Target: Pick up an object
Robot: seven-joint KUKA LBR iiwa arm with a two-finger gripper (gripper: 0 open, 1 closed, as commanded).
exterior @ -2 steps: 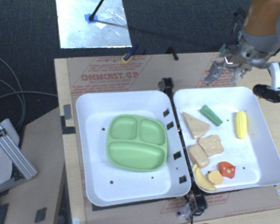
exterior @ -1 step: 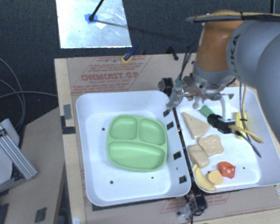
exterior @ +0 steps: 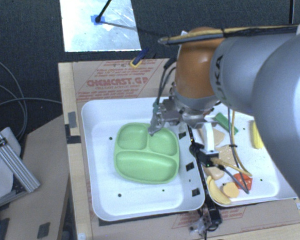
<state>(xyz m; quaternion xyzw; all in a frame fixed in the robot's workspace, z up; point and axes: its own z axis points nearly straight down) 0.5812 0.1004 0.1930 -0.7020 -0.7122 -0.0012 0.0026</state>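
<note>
Dark carpet lies behind a bench [exterior: 49, 150] topped with printed cardboard [exterior: 116, 80], and on it two white bins sit side by side. Biggest by far is the grey arm [exterior: 271, 86], sweeping in from the right with its orange band [exterior: 197, 66] above the wrist. Next comes the left bin [exterior: 98, 147], which holds a green divided plate [exterior: 145, 153] lying flat near its right wall. The right bin [exterior: 271, 182] carries a scatter of small toy foods: a yellow piece [exterior: 255, 134], a green strip [exterior: 225, 121], orange and red bits [exterior: 236, 183]. Smallest is the gripper [exterior: 158, 121], hanging over the plate's upper right rim; whether it is wide or narrow I cannot tell from here. The plate looks like light, stiff, smooth plastic, likely slippery, so I'd judge the raised rim or a divider ridge the best place to pinch.
</note>
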